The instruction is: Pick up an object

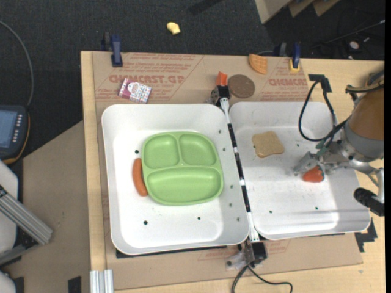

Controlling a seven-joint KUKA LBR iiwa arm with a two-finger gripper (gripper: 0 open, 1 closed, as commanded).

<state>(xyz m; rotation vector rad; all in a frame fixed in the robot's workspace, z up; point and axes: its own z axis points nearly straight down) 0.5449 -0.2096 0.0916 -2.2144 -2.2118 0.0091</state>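
End effector [310, 163] low at right bin's [275, 224] right edge, touching red toy piece [313, 175]; grip state unclear. Bread slice [267, 144] nearby. Left bin [165, 231]: green divided plate [181, 168], orange hot dog [139, 177].

Arm [366, 124] cut off by right edge beyond orange band. Gripper [313, 163] blurred; finger state unreadable. Red object [313, 175] just below jaws, partly covered by them, identity unclear. Orange sausage-like item [139, 177], far left of jaws, half tucked under green divided plate [181, 168].
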